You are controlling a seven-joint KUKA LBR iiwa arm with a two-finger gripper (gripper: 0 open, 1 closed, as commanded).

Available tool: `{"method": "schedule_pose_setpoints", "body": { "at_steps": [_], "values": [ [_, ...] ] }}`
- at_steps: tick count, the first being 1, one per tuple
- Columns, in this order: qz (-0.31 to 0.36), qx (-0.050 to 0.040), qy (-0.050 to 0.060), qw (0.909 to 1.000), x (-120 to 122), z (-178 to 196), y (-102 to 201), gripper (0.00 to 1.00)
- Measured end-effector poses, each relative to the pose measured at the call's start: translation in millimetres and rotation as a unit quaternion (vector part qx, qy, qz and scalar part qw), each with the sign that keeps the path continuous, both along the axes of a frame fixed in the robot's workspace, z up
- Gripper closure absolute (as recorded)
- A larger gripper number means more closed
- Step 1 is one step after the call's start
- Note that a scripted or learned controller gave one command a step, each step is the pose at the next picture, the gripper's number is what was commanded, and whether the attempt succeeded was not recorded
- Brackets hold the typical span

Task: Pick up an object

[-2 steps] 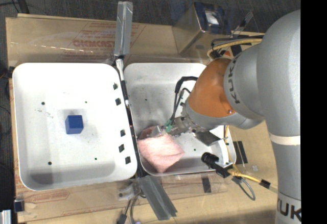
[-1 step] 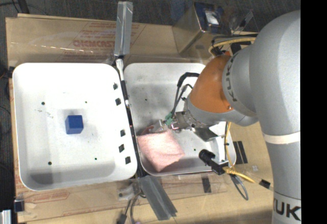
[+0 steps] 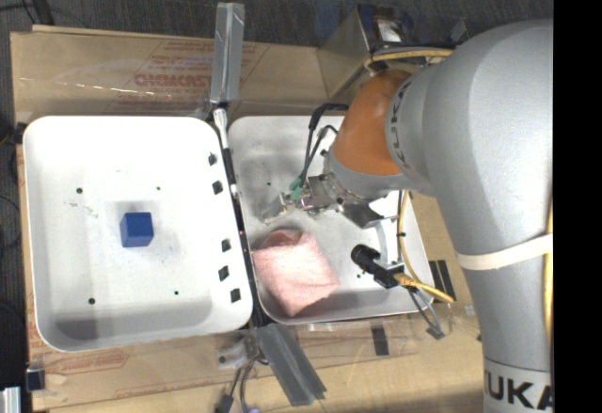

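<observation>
In the left bin a blue cube lies alone, well apart from the arm, while in the right bin a pink cloth lies at about 7 o'clock from the gripper, just beside it. To do this step well, the arm should probably come down straight over the middle of the cloth before closing. Whether the gripper is open or closed cannot be told here, and nothing is seen held in it.

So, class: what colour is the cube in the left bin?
Blue; the cube shows best in the camera view.
</observation>
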State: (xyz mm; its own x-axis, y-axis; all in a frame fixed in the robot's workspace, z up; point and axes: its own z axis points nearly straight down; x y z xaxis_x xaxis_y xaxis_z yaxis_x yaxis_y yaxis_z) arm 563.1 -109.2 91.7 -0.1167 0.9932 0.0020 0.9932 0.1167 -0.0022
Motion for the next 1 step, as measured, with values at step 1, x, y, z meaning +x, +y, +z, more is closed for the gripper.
{"method": "schedule_pose_setpoints", "body": {
  "at_steps": [1],
  "values": [
    [0.070,-0.0001,0.000,0.9975,-78.4,0.0,-23.4,0.00]
  ]
}}
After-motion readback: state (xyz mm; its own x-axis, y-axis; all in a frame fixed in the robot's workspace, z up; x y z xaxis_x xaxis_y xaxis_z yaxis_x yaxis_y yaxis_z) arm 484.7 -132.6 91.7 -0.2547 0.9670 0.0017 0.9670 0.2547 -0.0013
